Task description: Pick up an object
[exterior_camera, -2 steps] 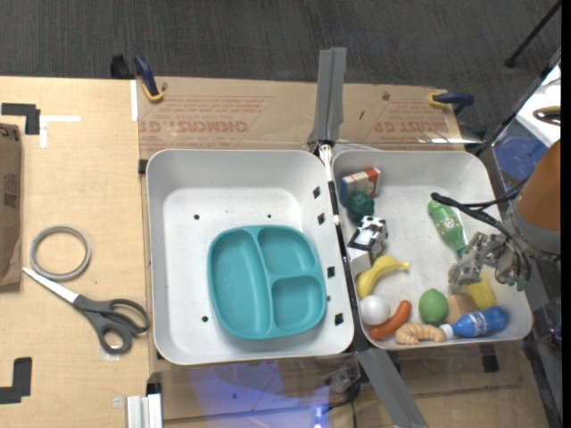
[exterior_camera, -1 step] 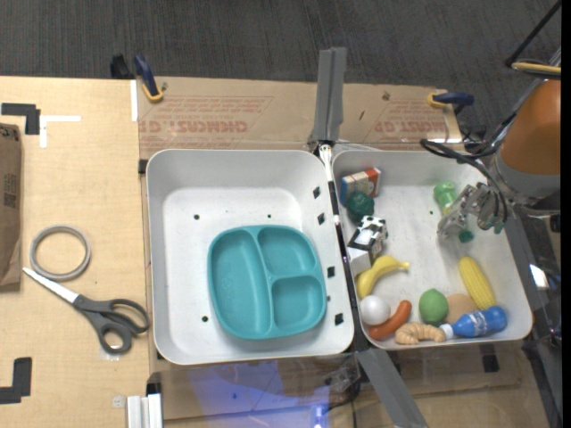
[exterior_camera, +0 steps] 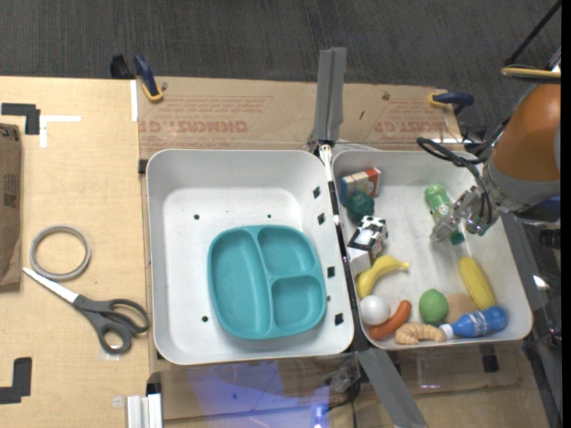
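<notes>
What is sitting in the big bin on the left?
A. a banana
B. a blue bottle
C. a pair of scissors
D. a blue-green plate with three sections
D. The blue-green plate lies alone in the left bin; the banana and the blue bottle are in the right bin, and the scissors lie outside on the bench.

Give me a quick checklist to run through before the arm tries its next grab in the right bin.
1. Pincer over the right bin: ok.
2. Target near it: the green bottle lies just left of it: ok.
3. Anything held between the fingers: cannot tell.
4. Room around the bottle: bare floor to its left, nothing else touching it: ok.
5. Other items away from the pincer: corn cob, banana, lime all lie lower in the bin: ok.
</notes>
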